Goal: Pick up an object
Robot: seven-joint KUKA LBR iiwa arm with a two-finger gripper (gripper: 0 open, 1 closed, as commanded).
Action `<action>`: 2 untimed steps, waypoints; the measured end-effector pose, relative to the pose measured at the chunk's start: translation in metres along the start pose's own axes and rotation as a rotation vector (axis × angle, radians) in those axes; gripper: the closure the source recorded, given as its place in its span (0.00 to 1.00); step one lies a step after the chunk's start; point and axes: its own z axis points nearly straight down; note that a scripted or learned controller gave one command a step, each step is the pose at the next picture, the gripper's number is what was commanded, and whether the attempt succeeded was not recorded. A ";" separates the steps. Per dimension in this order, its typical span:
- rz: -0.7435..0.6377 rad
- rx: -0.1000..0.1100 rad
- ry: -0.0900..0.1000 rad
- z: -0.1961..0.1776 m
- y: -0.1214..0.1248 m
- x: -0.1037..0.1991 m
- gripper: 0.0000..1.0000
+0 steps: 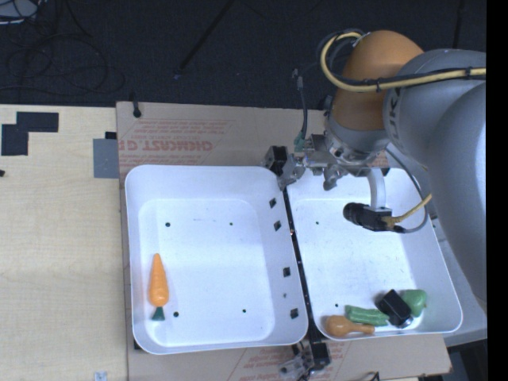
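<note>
Above right bin (341,272)'s far rim — hand (316,167) hovers.

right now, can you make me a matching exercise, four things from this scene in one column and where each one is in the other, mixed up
Things:
1. carrot
2. black block
3. tan pear-shaped toy
4. gripper

Places:
a. by the far rim of the right bin
b. in the left bin, near its front left corner
c. in the right bin, against the green toy
d. in the right bin, at the front wall, nearest the left bin

Pairs: 1-b, 2-c, 3-d, 4-a
</note>
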 end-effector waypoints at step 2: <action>0.008 0.009 -0.003 -0.051 -0.001 0.053 0.00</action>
